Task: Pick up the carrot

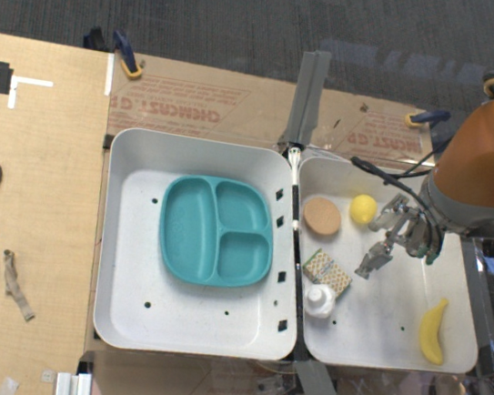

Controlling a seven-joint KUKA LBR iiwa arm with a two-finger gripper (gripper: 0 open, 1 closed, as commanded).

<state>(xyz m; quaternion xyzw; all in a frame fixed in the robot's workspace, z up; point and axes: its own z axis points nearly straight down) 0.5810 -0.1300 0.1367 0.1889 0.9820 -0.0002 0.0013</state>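
End effector (380, 240) over the right bin (389, 351), fingers spread, nothing between them. Carrot: cannot tell its position or long axis, possibly hidden under the arm (488, 154). Lemon (363, 208) just up-left; banana (432, 331) down-right.

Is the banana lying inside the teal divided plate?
No, the banana lies on the floor of the right bin, while the teal divided plate sits in the left bin.
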